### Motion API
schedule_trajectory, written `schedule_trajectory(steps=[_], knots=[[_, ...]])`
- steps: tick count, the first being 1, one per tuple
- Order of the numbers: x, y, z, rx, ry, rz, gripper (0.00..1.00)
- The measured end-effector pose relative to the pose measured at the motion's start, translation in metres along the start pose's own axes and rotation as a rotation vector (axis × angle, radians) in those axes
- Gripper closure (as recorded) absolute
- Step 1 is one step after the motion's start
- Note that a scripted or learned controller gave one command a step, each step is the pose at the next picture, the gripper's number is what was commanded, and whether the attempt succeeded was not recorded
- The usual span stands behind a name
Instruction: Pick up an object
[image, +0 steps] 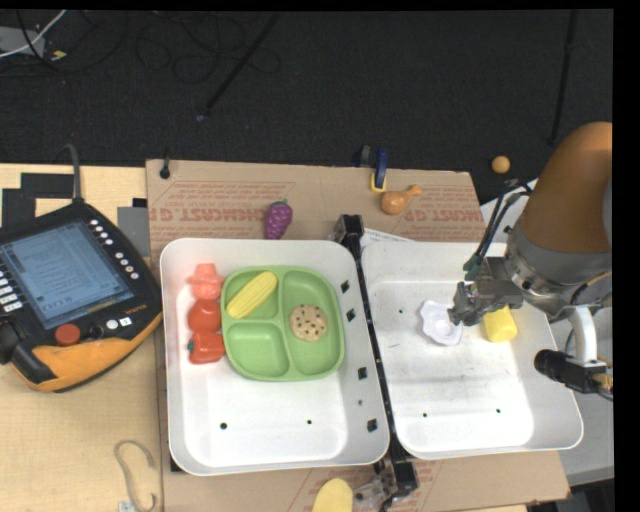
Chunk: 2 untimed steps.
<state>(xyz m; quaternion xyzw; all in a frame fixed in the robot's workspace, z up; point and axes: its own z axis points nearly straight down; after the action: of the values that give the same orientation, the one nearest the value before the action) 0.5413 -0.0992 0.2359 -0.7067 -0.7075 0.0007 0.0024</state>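
Dark floor with loose cables behind; wooden bench (80, 440) carries a cardboard sheet (300, 195) and two shallow white bins side by side. Left bin (260, 440) holds a green divided plate (265, 355) with a toy corn cob (250, 293) in its 10 o'clock compartment and a cookie (308, 321) in its 2 o'clock compartment; a red-pink toy (205, 315) lies just beside the plate at 9 o'clock. Right bin (480, 410) holds a small white crumpled object (440, 325) and a yellow block (499, 324) near its centre-right. The arm (570, 210) enters from 3 o'clock; the gripper (468, 305) sits low between these two, touching or just above the white object's 3 o'clock edge. Whether it is closed on anything cannot be told; the wrist body covers the tips. Judgement: the likely target is the white object or the block; a good grasp needs the tool centred over one item only, lowered fully before closing, so the neighbour is not nudged away. Hard to make out: the white object's true shape, and the contact point itself. A teach pendant (70, 290) sits at 9 o'clock on the bench.
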Motion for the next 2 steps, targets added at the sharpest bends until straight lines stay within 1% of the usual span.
schedule_trajectory(steps=[1, 2], knots=[[0.053, -0.03, -0.001, 0.001, 0.0, -0.001, 1.0], [0.075, -0.056, 0.007, 0.002, -0.001, 0.001, 1.0]])
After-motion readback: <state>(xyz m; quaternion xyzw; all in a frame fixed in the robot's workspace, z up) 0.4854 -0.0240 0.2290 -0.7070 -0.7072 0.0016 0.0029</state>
